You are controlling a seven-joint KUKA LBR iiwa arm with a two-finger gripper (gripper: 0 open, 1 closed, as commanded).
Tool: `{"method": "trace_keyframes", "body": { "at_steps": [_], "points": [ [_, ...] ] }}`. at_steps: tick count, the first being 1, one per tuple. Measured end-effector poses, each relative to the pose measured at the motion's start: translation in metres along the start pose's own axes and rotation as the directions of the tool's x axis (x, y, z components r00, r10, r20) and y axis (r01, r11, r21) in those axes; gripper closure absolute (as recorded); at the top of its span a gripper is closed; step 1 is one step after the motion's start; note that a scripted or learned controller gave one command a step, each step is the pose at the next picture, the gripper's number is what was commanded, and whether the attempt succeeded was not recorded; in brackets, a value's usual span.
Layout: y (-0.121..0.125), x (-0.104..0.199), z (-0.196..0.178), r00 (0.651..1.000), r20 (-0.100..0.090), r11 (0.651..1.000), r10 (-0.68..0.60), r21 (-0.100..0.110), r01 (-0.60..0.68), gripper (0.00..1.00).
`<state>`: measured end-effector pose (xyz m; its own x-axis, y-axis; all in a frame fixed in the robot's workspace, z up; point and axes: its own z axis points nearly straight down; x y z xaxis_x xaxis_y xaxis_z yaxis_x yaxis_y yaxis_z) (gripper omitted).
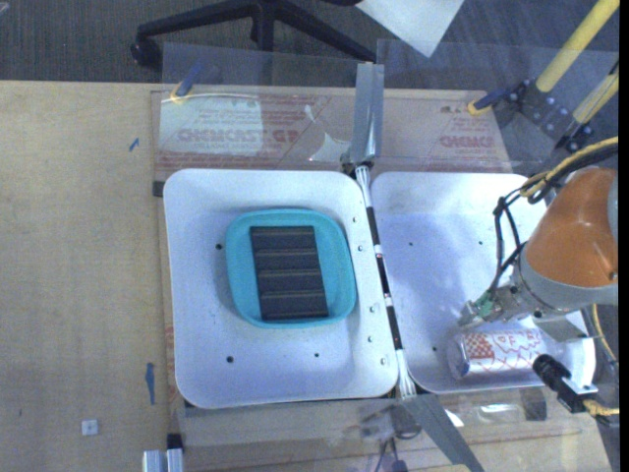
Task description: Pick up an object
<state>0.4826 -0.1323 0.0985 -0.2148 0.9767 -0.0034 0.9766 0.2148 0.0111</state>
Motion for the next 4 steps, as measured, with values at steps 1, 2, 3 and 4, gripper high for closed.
{"method": "trace_keyframes", "body": {
  "at_steps": [1, 2, 3, 4],
  "points": [
    [0.000, 0.000, 0.000, 1.000, 0.000, 1.000, 0.000, 0.000, 0.000, 0.00],
    [-0.010, -0.035, -0.046, 0.977, 0.001, 0.977, 0.214, 0.010, -0.214, 0.00],
    [0.006, 0.028, 0.011, 0.993, 0.000, 0.993, 0.121, 0.005, -0.121, 0.00],
    [-0.001, -0.030, -0.019, 0.960, 0.002, 0.960, 0.279, 0.010, -0.279, 0.00]
  ]
}}
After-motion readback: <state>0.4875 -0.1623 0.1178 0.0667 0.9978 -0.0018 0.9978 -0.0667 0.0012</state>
